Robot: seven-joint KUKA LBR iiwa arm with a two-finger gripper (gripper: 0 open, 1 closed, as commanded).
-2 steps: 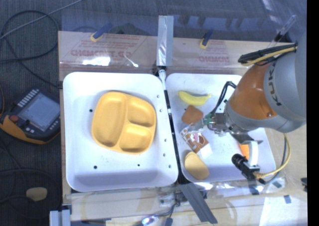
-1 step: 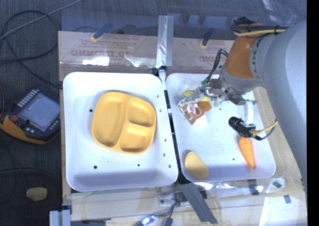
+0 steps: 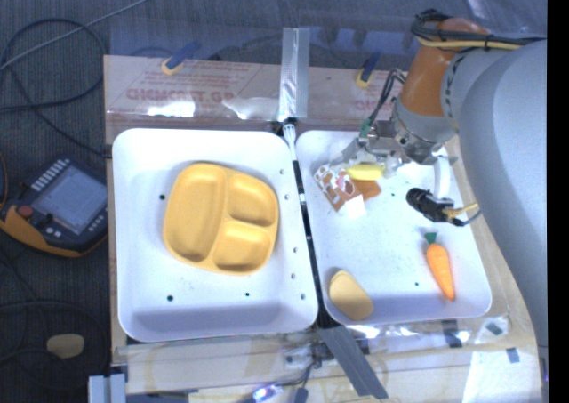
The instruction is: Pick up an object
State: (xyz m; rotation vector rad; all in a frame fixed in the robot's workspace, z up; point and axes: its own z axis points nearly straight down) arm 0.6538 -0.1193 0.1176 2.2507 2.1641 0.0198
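Observation:
My gripper is low over the far left part of the right bin. Just under it lies a small yellow piece on a brown piece. Touching these on the left is a white and orange-brown packet. The gripper's body covers whatever is between its tips. An orange carrot with a green top lies near the bin's right wall. A tan, rounded piece rests in the near left corner of that bin.
The left bin holds a yellow divided plate at its middle. A ridge separates the two bins. On the floor at far left lies a handheld controller with cables.

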